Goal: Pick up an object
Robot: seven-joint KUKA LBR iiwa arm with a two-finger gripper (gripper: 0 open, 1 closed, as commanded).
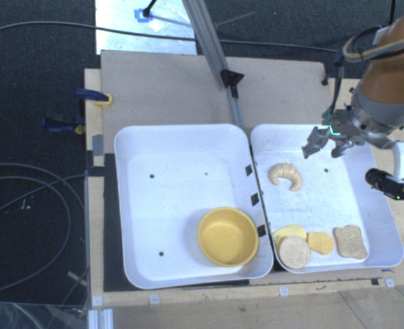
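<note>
The robot arm (387, 74) reaches in from the right of the frame, its gripper (329, 142) hanging over the upper part of the right bin (376, 211) on the counter (168, 88). The jaws appear spread, with nothing between them, though from this angle the gap is small and hard to read with certainty.

The nearest object is a croissant (286, 175), lying just below and to the left of the gripper, apart from it. Along the lower edge of the same bin sit a round cracker (294, 252), a yellow wedge of cheese (290, 234) touching it from above, an orange-yellow chip (320, 242) just beside them, and a slice of bread (350, 242) further right. A yellow bowl (228, 236) rests in the lower right of the left bin (161, 177).

The risks from here look plain. The gripper sits off to the upper right of the croissant, so a straight descent would likely close on bare bin floor. The croissant's curved, tapering shape could let it roll or slip out if pinched near a tip. The flat pieces along the lower edge lie close together and low, so a try there could nudge a neighbour or scrape the bin without catching anything. The ridge where the two bins meet (253, 184) stands near the croissant and could catch a finger.
</note>
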